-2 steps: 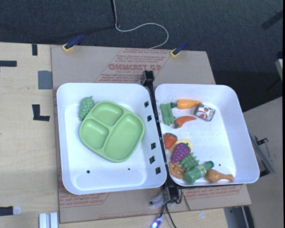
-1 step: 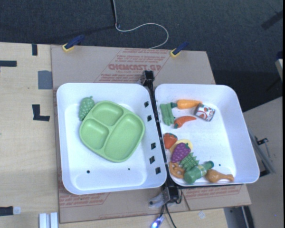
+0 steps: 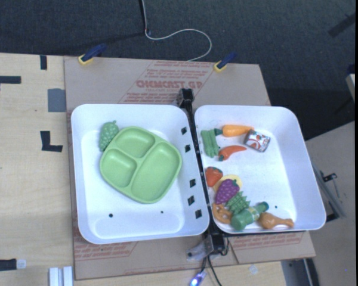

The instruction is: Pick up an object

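Orange carrot, long axis left-right, tip right, rt bin.

I'm seeing even, fairly bright overhead light, soft faint shadows, white bins near glare, slightly soft focus.

left bin: divided plate, grapes at its left | right bin: toy foods along left side

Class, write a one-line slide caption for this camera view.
Green plate in the left bin; toy foods clustered in the right bin.
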Action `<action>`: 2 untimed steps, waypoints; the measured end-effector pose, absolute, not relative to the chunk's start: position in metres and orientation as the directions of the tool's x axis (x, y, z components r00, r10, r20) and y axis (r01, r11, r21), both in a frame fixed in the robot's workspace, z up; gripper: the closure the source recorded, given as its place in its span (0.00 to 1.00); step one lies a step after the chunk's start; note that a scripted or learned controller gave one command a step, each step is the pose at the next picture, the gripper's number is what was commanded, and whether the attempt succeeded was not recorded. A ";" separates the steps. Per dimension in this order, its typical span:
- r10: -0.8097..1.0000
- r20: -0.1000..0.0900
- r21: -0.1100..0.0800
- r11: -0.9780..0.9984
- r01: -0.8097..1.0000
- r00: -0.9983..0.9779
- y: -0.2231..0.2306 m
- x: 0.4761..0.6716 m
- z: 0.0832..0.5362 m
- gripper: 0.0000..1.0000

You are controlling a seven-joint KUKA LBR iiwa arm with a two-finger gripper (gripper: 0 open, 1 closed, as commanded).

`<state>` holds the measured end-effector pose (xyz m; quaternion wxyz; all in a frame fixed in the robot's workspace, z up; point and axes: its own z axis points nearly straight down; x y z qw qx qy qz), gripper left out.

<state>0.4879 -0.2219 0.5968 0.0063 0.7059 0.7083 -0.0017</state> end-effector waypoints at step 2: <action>1.000 -0.014 0.009 0.004 1.000 -0.004 -0.221 0.489 0.617 1.00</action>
